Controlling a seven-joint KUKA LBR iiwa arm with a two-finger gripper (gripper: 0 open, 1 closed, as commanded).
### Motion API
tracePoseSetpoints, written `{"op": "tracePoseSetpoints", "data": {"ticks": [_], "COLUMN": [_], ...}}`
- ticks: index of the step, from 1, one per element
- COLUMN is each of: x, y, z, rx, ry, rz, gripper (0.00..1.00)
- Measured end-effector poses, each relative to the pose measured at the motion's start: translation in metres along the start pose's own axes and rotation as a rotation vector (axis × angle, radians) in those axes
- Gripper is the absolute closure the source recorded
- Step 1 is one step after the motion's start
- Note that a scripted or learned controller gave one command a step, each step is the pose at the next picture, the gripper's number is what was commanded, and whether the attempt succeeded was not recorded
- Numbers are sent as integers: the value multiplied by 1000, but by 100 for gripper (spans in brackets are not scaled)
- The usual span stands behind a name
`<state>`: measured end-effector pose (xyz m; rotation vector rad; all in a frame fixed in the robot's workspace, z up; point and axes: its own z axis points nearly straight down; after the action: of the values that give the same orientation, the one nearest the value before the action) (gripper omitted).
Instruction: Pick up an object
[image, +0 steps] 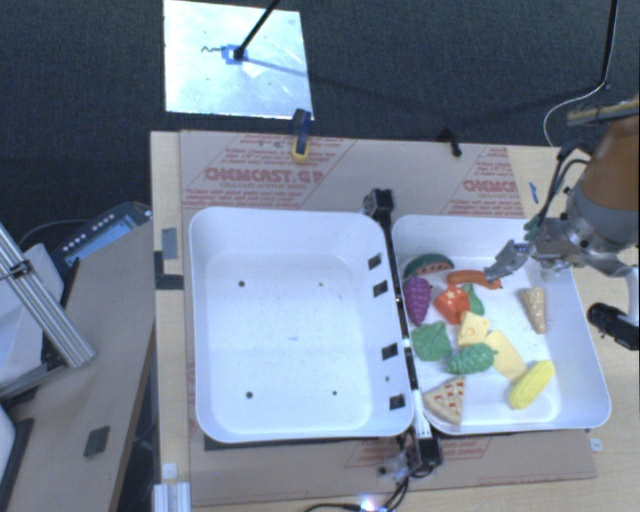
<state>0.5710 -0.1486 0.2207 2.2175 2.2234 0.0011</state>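
Toys are crowding the right-hand shallow white bin (590, 400): one purple grape bunch (416, 298), one yellow corn cob (530, 384), one pizza slice (446, 399), two green leafy pieces (432, 341). An orange plastic carrot (470, 279) is lying beside the grey gripper (507, 261) in mid-right frame; its grip cannot be judged.

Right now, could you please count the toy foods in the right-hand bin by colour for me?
Yellow: 3, a corn cob and two cheese-like wedges
Green: 2
Red or orange: 3
Purple: 1, grapes
Tan: 2
Total: 11
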Motion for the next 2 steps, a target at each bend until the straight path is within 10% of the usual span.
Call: {"op": "tracePoseSetpoints", "data": {"ticks": [1,2], "x": [-12,-13], "y": [59,63], "z": [140,117], "rx": [-5,-22], "ry": [3,-2], "rz": [-2,-4], "gripper": [0,100]}}
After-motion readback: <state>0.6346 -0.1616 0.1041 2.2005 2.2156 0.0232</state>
